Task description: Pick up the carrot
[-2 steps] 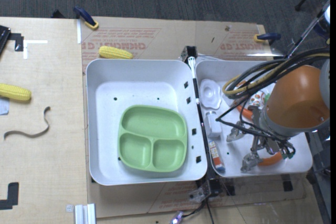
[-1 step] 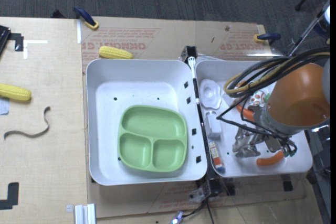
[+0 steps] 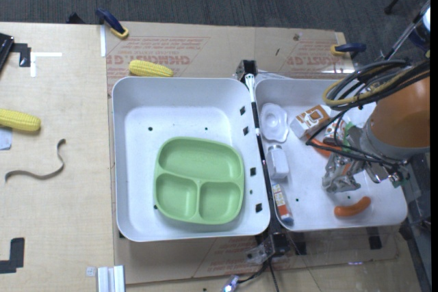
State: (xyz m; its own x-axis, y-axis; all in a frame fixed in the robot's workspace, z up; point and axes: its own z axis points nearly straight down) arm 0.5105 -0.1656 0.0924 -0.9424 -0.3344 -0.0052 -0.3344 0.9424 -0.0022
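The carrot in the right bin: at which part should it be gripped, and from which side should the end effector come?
Probably at its middle, from straight above. The carrot lies flat on the floor of the right bin, long axis roughly left to right, so fingers closing across its narrow width should hold best. The end effector hovers just above-left of it; the near bin wall leaves little room for a sideways approach.
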